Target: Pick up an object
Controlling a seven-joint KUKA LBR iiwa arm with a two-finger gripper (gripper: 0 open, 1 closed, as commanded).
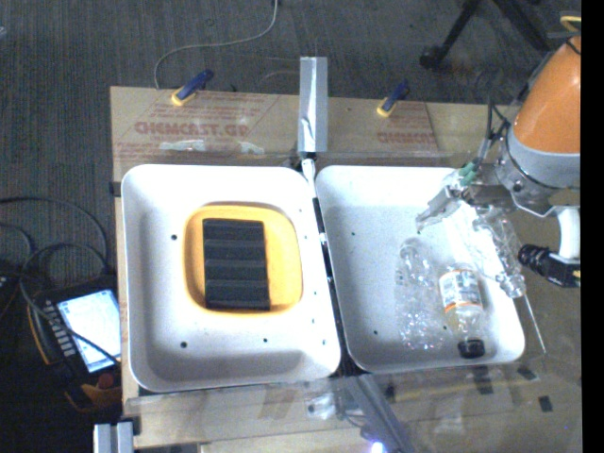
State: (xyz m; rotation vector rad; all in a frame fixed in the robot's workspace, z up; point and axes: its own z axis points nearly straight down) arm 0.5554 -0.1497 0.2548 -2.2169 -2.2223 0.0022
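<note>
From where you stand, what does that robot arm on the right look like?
The arm ends in a rounded orange band above a grey wrist section. Below that sits a pale, metallic-looking gripper, thin and angular, with slim struts reaching over the right bin. A black cable or fitting sticks out beside a white part at its lower right.

Two bins side by side on the tabletop point(132, 111). Left bin point(151, 281) holds a ridged block point(236, 263) at centre. Right bin point(368, 253) holds a bottle point(460, 300) lying toward its right side, below the end effector point(472, 217).
</note>
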